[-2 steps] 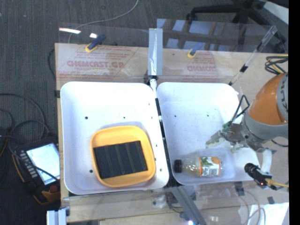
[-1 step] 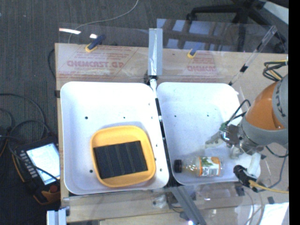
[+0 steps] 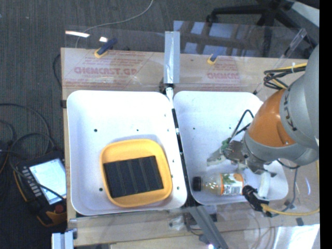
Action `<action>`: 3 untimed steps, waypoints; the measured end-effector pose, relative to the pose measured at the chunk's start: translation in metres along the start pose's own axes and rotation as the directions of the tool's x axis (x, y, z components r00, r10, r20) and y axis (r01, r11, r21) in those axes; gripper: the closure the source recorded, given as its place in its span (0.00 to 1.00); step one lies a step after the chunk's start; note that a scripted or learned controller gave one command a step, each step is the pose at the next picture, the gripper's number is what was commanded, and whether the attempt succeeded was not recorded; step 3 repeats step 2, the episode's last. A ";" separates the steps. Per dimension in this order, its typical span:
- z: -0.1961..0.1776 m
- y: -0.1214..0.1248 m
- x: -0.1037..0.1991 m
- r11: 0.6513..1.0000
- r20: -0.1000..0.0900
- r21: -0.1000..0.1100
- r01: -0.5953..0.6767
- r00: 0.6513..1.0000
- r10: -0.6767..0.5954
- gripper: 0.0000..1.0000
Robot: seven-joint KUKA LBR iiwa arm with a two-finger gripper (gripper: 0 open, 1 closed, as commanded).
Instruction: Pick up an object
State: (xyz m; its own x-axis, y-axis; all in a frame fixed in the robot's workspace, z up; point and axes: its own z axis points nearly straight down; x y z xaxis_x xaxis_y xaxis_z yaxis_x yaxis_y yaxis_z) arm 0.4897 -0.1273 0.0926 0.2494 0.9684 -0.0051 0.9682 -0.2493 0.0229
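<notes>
The surface (image 3: 78, 66) bears two white bins; a small bottle (image 3: 220, 184) lies on its side at the right bin's (image 3: 207, 113) near edge. My claw (image 3: 228, 154) hangs just above it (spread or pinched, I cannot tell); I should centre over its body before descending

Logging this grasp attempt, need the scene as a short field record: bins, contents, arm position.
left bin: holds a yellow tray with a dark ribbed insert, lying flat near the bin's front
right bin: holds a clear bottle with a black cap and orange label, on its side near the front wall, cap pointing toward the left bin
arm: reaches in from the right, low over the right bin
end effector: just behind the bottle; grip state unclear
bottle held: not shown
</notes>
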 end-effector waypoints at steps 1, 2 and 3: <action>-0.041 0.061 -0.043 0.988 0.002 0.025 -0.152 0.988 0.152 0.00; -0.001 0.005 -0.033 0.995 -0.005 0.017 0.093 0.996 -0.093 0.00; -0.001 0.005 -0.033 0.995 -0.005 0.017 0.093 0.996 -0.093 0.00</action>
